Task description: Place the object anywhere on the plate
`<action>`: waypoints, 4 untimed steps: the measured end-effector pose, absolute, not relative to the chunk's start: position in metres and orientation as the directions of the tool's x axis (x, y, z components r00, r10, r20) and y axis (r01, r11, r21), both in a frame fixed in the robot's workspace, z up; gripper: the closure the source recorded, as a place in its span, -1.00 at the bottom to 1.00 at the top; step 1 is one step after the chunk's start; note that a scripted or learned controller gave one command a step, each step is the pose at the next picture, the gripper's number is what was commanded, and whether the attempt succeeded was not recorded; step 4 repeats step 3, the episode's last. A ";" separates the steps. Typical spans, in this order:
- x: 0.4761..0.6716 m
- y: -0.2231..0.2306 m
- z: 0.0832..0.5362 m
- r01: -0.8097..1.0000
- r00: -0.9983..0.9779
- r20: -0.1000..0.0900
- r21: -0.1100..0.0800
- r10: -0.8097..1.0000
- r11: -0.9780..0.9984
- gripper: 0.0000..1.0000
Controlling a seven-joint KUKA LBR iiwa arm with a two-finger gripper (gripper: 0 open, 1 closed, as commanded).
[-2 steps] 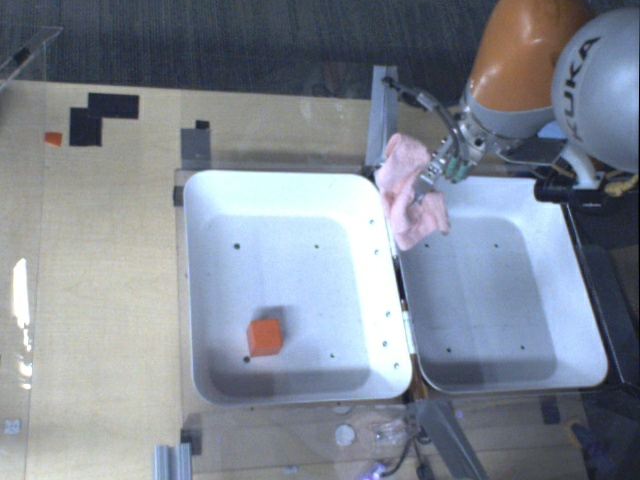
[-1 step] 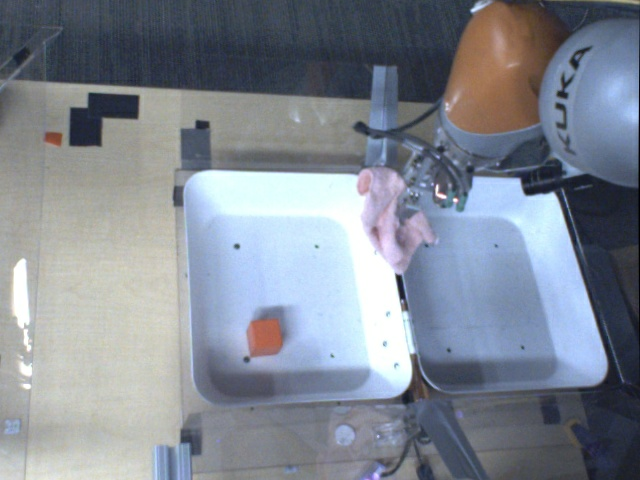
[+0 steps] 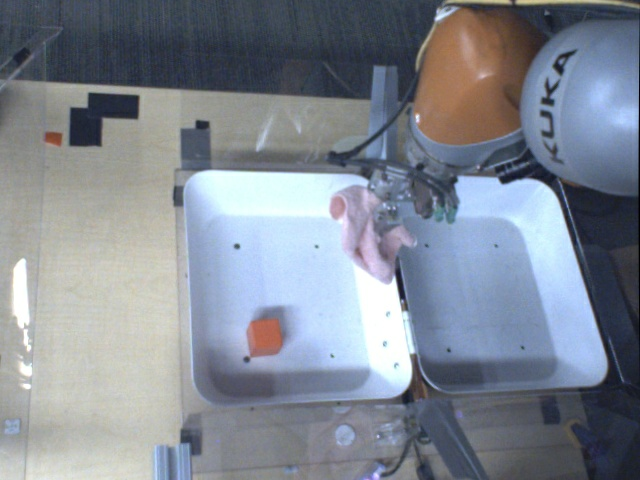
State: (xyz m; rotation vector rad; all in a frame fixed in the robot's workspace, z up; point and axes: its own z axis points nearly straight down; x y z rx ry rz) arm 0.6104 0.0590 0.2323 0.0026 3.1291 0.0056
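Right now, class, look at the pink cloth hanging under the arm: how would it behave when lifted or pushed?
The pink cloth droops in folds below the tool, so it is probably floppy. It looks thin, likely light. Pushed, it would likely bunch rather than slide like the orange block.

A single camera sits fixed above the bench (image 3: 90, 298) and looks down at a slant on the two white bins, the left bin (image 3: 200, 298) and the right bin (image 3: 575, 298) side by side. It stands far enough back to take in both bins whole, with bench around the left bin. The arm (image 3: 520, 78) comes in close under the lens, above the right bin.
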 end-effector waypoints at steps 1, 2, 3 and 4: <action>0.578 0.105 0.222 0.000 -1.000 -0.008 0.003 0.000 1.000 1.00; 0.550 0.147 0.225 -0.001 -1.000 -0.008 0.004 -0.001 1.000 1.00; 0.550 0.147 0.225 0.000 -1.000 -0.009 0.004 0.000 1.000 -1.00; 0.550 0.147 0.225 0.000 -1.000 -0.009 0.004 0.000 1.000 -1.00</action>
